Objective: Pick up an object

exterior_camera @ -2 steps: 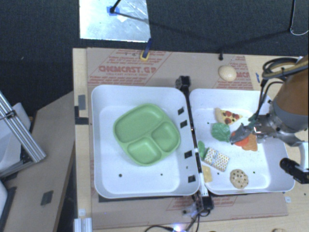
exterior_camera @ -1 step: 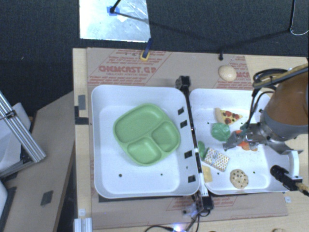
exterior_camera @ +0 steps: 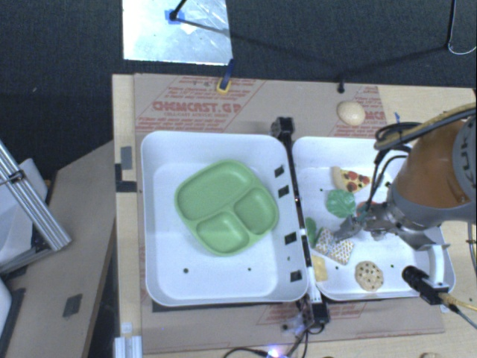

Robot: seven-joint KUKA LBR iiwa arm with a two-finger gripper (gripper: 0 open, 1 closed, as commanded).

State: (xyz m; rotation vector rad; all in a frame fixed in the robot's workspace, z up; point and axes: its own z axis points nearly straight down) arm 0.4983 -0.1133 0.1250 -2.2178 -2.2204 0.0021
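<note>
The right bin (exterior_camera: 320,149) holds a pizza slice (exterior_camera: 350,178), a green leafy piece (exterior_camera: 340,202), a small green item (exterior_camera: 310,228), a checkered cracker (exterior_camera: 334,246), a yellow piece (exterior_camera: 319,268) and a round cookie (exterior_camera: 368,275). My gripper (exterior_camera: 347,229) hangs low over this bin, just below the green leafy piece and right above the checkered cracker. Nothing is visibly held between its fingers. The grey and orange arm (exterior_camera: 440,174) covers the bin's right side.
The left bin (exterior_camera: 160,274) holds a green divided plate (exterior_camera: 226,206). A black divider (exterior_camera: 292,200) with clips runs between the bins. A beige round object (exterior_camera: 351,112) lies on the cardboard behind the right bin. A cable (exterior_camera: 387,136) loops near the arm.
</note>
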